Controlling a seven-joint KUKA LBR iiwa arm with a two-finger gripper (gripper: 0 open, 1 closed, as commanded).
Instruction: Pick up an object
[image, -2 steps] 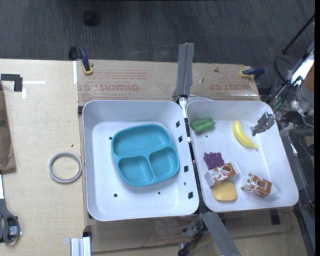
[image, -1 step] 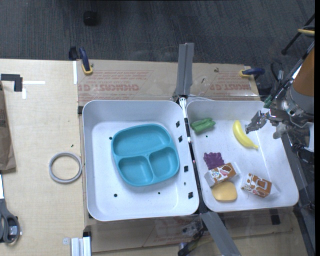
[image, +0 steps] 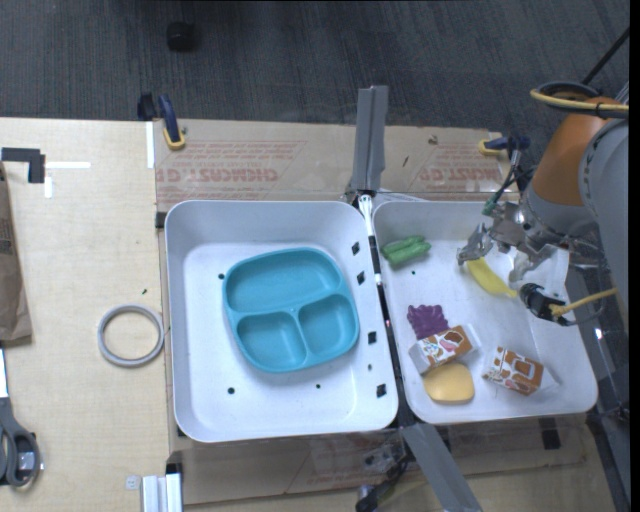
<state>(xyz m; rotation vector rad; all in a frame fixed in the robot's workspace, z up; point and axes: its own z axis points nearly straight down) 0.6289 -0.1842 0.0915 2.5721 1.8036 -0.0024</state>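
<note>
Right now the end effector hangs over the upper part of the right bin, fingers spread and pinching nothing. Between them, just below, lies a yellow banana, its long axis slanting from upper left to lower right.

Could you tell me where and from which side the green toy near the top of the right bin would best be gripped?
The green toy lies flat and elongated, running roughly left to right near the right bin's top-left corner. I would probably come straight down from above and close across its narrow middle. Its left end lies near the bin wall, so a sideways approach looks cramped. The tool is over to its right.
</note>
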